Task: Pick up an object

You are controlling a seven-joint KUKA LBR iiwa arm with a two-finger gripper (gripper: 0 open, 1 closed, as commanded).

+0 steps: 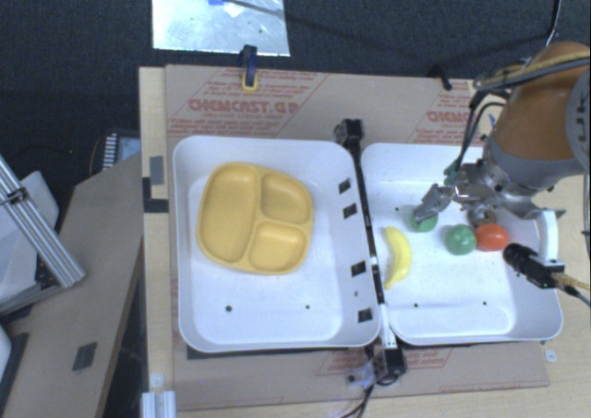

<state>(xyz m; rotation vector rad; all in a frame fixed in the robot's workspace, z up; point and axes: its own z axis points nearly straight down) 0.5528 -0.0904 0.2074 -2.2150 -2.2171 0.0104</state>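
Two white bins side by side w/ a black divider strip where their rims meet. Left bin holds just a yellow sectioned plate, lots of bare floor below and right of it. Right bin: wide open floor along the near half; objs cluster mid-bin. Banana lies close to the divider-side wall. Green ball touches a red-orange ball to its right. Gripper sits over the right bin; fingers look spread, nothing between them. One fingertip rests at a small green obj, the other just above the two balls.
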